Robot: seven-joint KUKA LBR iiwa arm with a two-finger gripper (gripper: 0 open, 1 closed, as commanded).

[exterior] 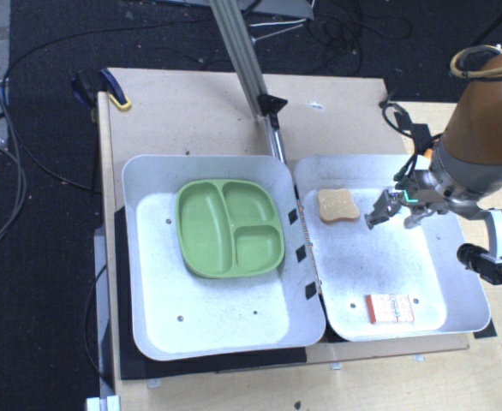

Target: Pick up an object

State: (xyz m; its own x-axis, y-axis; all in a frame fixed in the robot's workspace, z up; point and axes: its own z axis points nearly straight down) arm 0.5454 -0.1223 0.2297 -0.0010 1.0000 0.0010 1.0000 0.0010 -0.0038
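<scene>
In right bin [457, 315]: bread slice [337, 205], small carton [391, 308]. Gripper [397, 211] beside bread, jaws spread, holding nothing. Step: approach. Next: centre over bread, descend, close.

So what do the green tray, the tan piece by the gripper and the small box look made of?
Green tray: likely moulded plastic, smooth, evenly coloured, with soft-edged compartments. Tan piece: looks like toy bread, foam or plastic, with a matte, darker rim. Small box: probably printed cardboard, flat with red markings.
</scene>
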